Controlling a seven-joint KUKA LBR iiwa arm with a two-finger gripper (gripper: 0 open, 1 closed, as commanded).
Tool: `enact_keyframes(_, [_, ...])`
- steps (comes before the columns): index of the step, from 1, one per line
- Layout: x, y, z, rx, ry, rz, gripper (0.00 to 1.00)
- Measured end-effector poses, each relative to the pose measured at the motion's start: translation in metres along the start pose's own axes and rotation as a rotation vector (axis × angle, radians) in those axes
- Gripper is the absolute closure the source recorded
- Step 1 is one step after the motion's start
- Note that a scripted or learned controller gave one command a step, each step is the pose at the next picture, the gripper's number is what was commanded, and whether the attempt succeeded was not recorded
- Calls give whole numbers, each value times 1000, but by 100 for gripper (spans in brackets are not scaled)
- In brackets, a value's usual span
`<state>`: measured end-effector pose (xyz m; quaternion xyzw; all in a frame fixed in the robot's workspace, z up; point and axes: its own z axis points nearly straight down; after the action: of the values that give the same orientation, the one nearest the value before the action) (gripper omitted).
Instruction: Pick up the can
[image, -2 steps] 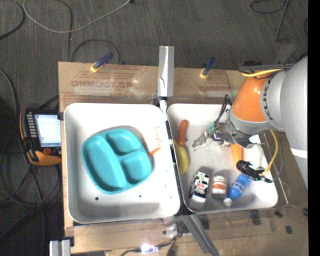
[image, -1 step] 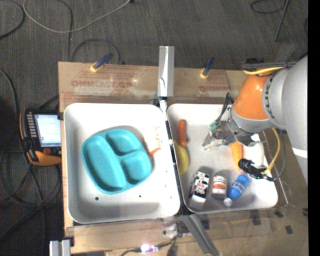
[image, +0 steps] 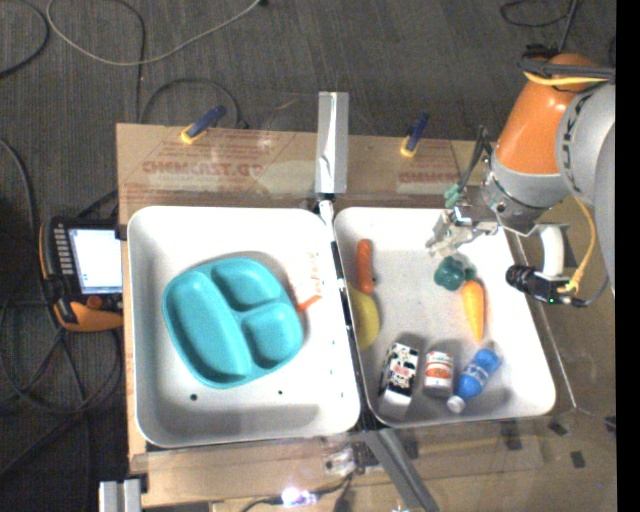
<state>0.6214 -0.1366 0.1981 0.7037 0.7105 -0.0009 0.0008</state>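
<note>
can (image: 438, 372) upright between carton (image: 401, 371) and blue bottle (image: 474, 376), gripper (image: 452, 232) far above teal cup (image: 452, 271), grip unclear

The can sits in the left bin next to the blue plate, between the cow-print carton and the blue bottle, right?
Not quite. The camera view shows the can in the right bin, between the cow-print carton and the blue bottle; the blue plate lies in the left bin.

Faint reddish lettering runs across the cardboard sheet (image: 230, 165) under the two bins, seen reversed and too washed out to read. The can (image: 438, 373) carries a red-and-white label whose words are too small to make out.
</note>
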Motion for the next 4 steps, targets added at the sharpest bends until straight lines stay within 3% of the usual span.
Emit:
enact_keyframes(1, [42,47,-30,2,-1,178,100])
enact_keyframes(2, [94,-24,16,5,1,131,100])
enact_keyframes(3, [125,20,-85,1,-1,173,100])
enact_keyframes(4, [96,38,-105,3,-2,390,100])
